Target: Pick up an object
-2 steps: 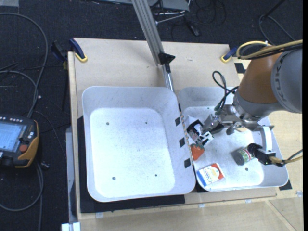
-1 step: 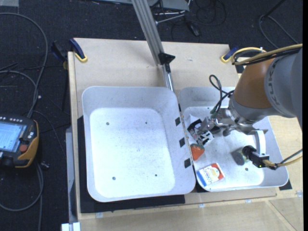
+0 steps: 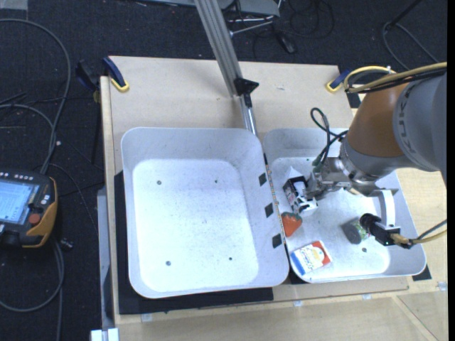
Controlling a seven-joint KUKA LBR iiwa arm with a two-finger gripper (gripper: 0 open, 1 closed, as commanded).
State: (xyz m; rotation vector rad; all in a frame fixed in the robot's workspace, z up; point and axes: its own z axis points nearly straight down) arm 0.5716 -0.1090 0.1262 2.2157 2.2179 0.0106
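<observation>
White plastic, two shallow bins side by side on the pale wooden tabletop (image 3: 178, 98): left bin (image 3: 139, 145) and right bin (image 3: 407, 260), with their rims meeting along the middle.

Arm: grey with an orange band, enters from the right of the view, wrist bent down over the right bin. The gripper (image 3: 300, 196) sits low over the left part of that bin, close to the shared rim. I cannot tell from this angle whether it is open or shut, or whether it has hold of anything.

Items, all on the floor of the right bin:
- Red object (image 3: 291, 224), rounded, by the bin's left wall, just beside the gripper on the near side. I cannot tell whether the two touch.
- White packet (image 3: 311, 256) with blue and red print, lying flat at the near left corner, close to the red object but apart from it.
- Grey lump (image 3: 352, 231), right of the red object, apart from both the others.

Surroundings: an aluminium strut (image 3: 217, 38) slants down from the top of the view to the far end of the bins' junction. A handheld control pendant (image 3: 23, 208) lies on the dark floor to the left.
</observation>
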